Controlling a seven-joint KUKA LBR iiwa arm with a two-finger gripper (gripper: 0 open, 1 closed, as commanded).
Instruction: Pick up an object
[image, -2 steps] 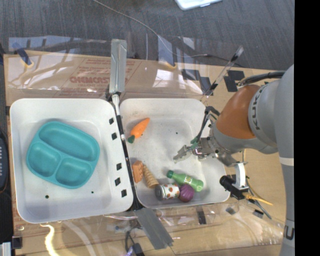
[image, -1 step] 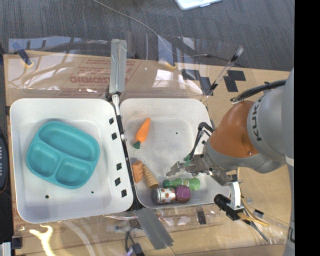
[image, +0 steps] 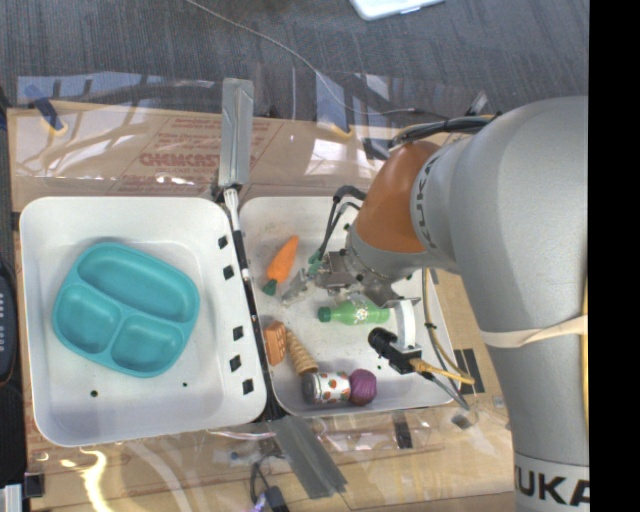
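Hovering tool (image: 300, 290), grip state unclear, beside tapered orange carrot (image: 282, 259) with green tip.

The arm (image: 520, 250) is a thick, smooth grey cylinder with an orange band (image: 395, 205) just above its wrist. Black cables (image: 440, 127) loop beside that band, and part of the black "KUKA" lettering (image: 548, 488) marks the casing well below it.
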